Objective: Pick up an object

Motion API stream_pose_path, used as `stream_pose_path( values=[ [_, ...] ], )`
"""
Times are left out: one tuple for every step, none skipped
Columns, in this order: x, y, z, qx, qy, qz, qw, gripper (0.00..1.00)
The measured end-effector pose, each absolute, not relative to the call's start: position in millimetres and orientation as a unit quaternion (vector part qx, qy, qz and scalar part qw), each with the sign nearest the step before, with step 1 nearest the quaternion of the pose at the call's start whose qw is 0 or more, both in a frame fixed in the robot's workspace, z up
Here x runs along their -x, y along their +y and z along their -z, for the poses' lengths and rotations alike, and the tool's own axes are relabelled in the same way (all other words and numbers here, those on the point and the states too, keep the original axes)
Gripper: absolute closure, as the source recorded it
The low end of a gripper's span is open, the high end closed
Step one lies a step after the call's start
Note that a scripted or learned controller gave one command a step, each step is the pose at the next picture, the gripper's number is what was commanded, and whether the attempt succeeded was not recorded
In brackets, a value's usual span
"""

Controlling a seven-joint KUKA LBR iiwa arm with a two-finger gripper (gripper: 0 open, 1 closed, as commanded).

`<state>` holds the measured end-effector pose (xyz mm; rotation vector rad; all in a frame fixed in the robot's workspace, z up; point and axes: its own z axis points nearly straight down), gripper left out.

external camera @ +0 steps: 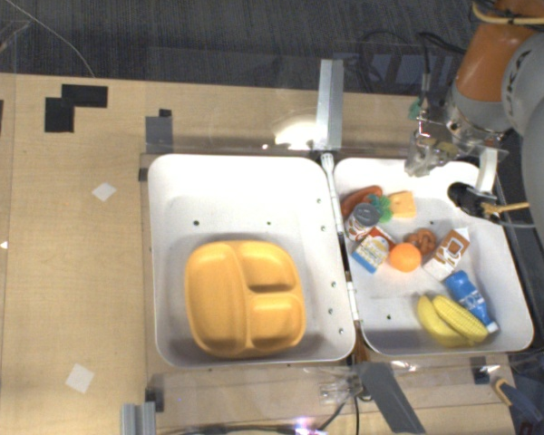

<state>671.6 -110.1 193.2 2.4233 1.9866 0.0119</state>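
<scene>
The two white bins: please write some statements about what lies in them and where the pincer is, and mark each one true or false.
1. The yellow divided tray lies in the left bin. True.
2. The banana lies in the left bin beside the tray. False: it lies in the right bin, near its front edge.
3. The orange ball lies among the other small items in the right bin. True.
4. The pincer is at the front edge of the left bin. False: it is at the far edge of the right bin.
5. The blue bottle lies close to the banana. True.
</scene>
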Motion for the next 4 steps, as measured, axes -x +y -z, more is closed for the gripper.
stream_pose_path(
  values=[
    [-599.1,-146,-185,-0.83,0.558,-0.0012,0.001,1.0],
    [-599.3,-145,-186,-0.83,0.558,-0.0012,0.001,0.0],
    [-667.4,-121,-86,-0.871,0.491,0.0039,-0.003,0.0],
    [-645.6,-107,-87,-0.811,0.586,-0.002,0.002,0.0]
  ],
)
